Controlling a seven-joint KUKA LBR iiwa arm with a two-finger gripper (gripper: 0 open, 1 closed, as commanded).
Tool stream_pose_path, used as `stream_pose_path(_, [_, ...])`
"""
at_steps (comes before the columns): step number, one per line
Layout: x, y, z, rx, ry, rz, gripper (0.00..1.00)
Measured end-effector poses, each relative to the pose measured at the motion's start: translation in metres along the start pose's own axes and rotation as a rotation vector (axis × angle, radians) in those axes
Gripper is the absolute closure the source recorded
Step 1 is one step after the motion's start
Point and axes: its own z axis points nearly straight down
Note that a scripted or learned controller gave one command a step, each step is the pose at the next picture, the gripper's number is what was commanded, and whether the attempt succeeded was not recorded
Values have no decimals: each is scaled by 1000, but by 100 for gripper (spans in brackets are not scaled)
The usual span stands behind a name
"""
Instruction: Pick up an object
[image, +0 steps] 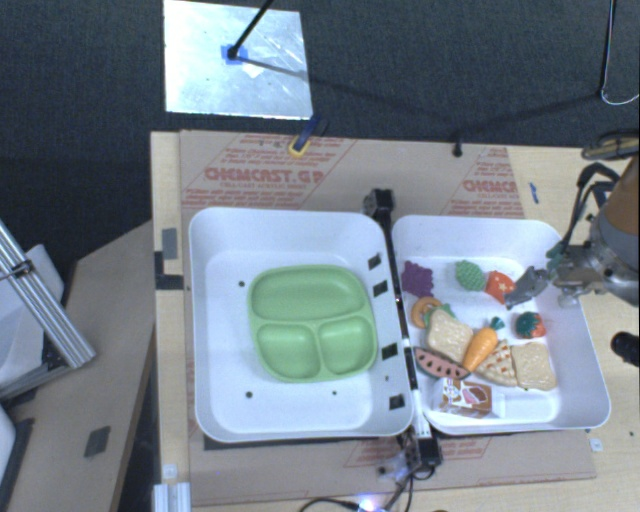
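1. The arm (610, 225) enters at the right edge of the frame and is cut off there. Its gripper (535, 283) reaches over the right rim of the right bin (585, 400). The grey fingers blur into one shape, so whether they are open or closed cannot be told; nothing is seen between them.
2. The toy foods in the right bin are small and soft in outline. Some are hard to name, such as the printed card or packet (466, 398) at the bin's lower middle.
3. The left bin (215, 240) holds a green divided tray (310, 322). A black hinged strip (392, 300) runs between the two bins. At the upper left of the frame a shiny square sheet (238, 60) lies on the dark floor.
4. Just left of the gripper lies a red tomato-like piece (499, 285), with a green leafy piece (470, 274) beside it. A small red and green piece (529, 324) sits just below the gripper.
5. Farther left are purple grapes (417, 277). Toward the bin's centre lie a carrot (480, 347), bread slices (451, 336), a cracker-like slab (533, 365) and a watermelon slice (437, 364).
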Motion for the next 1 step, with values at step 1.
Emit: stream_pose_path(1, [0, 3, -6, -12, -2, -3, 0])
